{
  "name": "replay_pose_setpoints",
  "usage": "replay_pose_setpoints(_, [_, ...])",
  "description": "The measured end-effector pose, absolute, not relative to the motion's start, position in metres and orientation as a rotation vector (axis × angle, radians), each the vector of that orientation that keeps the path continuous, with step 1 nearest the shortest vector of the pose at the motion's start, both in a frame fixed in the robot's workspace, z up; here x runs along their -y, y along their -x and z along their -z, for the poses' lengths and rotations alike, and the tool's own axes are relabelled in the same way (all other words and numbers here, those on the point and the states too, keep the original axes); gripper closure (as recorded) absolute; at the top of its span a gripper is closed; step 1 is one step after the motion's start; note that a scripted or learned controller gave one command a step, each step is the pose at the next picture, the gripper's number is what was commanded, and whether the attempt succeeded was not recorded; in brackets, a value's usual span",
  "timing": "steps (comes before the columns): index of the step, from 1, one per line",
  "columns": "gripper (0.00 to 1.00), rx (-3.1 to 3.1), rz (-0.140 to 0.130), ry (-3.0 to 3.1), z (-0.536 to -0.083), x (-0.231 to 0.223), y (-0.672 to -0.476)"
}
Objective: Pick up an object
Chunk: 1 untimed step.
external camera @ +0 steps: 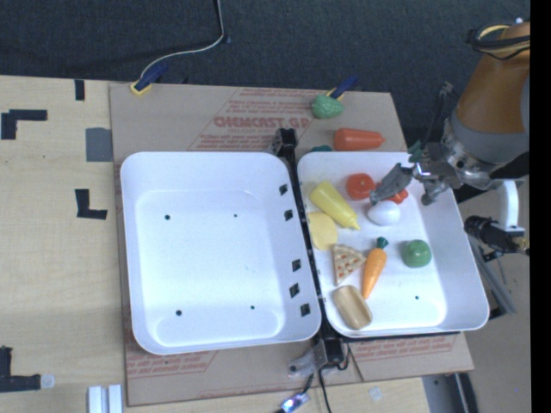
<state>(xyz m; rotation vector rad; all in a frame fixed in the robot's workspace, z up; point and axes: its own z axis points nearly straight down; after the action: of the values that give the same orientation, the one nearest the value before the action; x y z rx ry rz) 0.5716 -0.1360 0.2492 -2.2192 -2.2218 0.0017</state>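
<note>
Nearest the camera: front rim of the right bin (465,321), w/ a tan bread-like piece (352,306) lying just inside it. Behind that, a pizza-slice wedge (346,261) and a carrot (374,269) side by side, green round fruit (417,253) off to the carrot's right. Further back, a pale yellow chunk (322,229), a yellow corn-like piece (334,206) and a red tomato (360,184). Left bin (142,175) beside it, the two rims touching along the middle. On the worktop (52,231) beyond the bins: a long red piece (358,138) and a small green thing (327,106), both outside.

Hand (403,179) sits low over the right bin's back half, arm coming in from the right. One dark finger (389,182) slants down-left toward a white rounded object w/ a red bit behind it (385,212). Looks like the likely target, just below the fingertip, maybe touching; can't tell. Can't tell either whether the fingers are apart or together; too blurred and partly hidden by the wrist.

Progress, as I judge it: approach about done, hand at the object. Nothing visibly between the fingers, nothing lifted. Left to do: close on it and raise it clear of the bin.
</note>
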Motion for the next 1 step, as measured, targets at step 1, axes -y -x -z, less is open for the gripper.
replay_pose_setpoints(1, [0.0,2.213,-0.013,2.21,-0.1497,0.0977,-0.5218])
